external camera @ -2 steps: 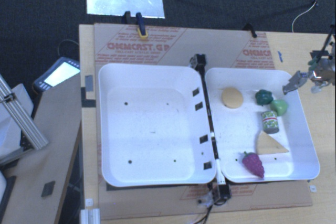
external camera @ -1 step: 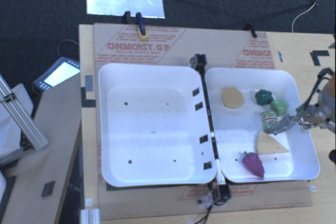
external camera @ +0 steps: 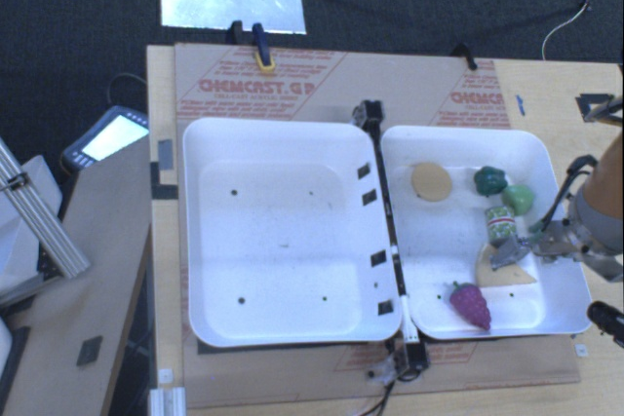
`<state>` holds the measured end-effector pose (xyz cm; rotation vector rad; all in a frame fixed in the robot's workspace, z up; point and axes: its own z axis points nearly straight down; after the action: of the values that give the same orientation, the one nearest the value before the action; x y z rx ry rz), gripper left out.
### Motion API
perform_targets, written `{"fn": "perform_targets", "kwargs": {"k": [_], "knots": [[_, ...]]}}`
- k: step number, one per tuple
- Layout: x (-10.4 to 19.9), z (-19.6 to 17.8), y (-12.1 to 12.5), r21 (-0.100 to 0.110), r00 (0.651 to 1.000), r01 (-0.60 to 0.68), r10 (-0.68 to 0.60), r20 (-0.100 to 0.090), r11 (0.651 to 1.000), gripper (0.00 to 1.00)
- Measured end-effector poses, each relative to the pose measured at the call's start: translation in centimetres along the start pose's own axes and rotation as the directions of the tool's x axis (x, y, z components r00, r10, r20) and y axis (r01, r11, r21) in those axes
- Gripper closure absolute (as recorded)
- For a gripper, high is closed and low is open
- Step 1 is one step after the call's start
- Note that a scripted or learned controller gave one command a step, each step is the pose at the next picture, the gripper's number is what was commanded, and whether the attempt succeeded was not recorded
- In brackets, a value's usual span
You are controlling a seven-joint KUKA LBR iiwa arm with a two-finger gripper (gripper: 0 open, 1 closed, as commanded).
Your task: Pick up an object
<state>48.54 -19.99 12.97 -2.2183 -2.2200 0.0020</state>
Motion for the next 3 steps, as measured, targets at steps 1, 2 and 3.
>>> {"fn": "perform_targets", "kwargs": {"k": [1,2,3], "knots": [[2.0,-15.3,9.3,-0.027,1.0,0.011,-0.01,0.008,1.0,0.0],[1.8,-5.3,3.7,0.006,1.0,-0.002,0.002,-0.001,1.0,0.0],[0.0,-15.4,7.2,-0.016,1.0,0.003,-0.003,0.007,1.0,0.0]]}}
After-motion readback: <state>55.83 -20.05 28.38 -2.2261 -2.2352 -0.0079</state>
